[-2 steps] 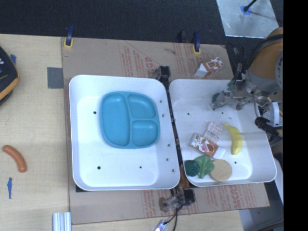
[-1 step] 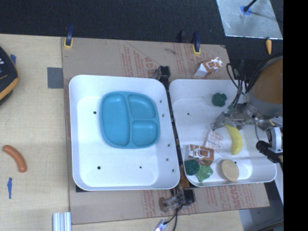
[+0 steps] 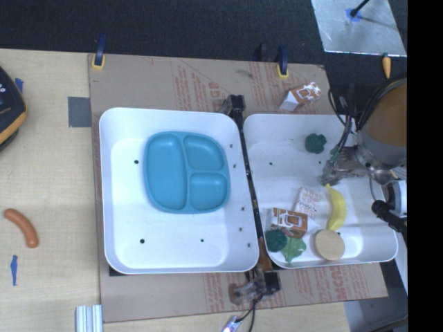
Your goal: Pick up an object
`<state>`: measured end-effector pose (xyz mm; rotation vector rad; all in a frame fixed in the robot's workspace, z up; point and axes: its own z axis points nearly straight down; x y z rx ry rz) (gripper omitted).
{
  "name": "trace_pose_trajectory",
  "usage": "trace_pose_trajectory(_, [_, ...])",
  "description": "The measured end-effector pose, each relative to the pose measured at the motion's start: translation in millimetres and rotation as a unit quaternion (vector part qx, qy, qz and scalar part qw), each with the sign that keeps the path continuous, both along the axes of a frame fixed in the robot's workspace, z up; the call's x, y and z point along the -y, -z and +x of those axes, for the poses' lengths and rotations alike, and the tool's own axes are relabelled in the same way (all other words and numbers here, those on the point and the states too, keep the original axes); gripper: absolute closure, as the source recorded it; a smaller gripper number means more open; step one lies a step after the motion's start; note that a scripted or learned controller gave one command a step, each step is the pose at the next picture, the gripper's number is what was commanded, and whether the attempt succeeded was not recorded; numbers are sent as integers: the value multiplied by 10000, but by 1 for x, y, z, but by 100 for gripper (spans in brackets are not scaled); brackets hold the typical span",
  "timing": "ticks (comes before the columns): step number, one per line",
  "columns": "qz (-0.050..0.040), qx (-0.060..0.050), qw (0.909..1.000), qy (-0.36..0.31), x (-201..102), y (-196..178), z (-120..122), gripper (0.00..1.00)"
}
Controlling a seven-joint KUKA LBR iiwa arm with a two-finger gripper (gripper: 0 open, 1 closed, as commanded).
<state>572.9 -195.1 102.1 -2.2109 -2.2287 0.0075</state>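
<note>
The right bin (image 3: 277,133) holds several small items. A dark green lump (image 3: 315,142) lies near its far side. A yellow banana (image 3: 336,208) lies toward the near right, with a round tan disc (image 3: 329,245) just below it. A white packet (image 3: 308,200), a brown-and-white box (image 3: 289,220) and green leafy pieces (image 3: 284,245) sit near the front left. My gripper (image 3: 336,169) hangs at the bin's right side, just above the banana's top end and right of the green lump. Nothing is seen held in it.
The left bin (image 3: 118,185) carries a blue divided plate (image 3: 187,171). A small carton (image 3: 301,95) lies on the cardboard behind the right bin. A sausage (image 3: 22,227) rests on the bench at far left, and a yellow-black device (image 3: 8,113) sits at the left edge.
</note>
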Motion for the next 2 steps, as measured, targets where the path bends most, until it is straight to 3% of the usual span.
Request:
trace_pose_trajectory(1, [0, 0, 10000, 0, 0, 0, 0, 0])
trace_pose_trajectory(2, [9, 15, 10000, 19, 16, 10, 83, 0])
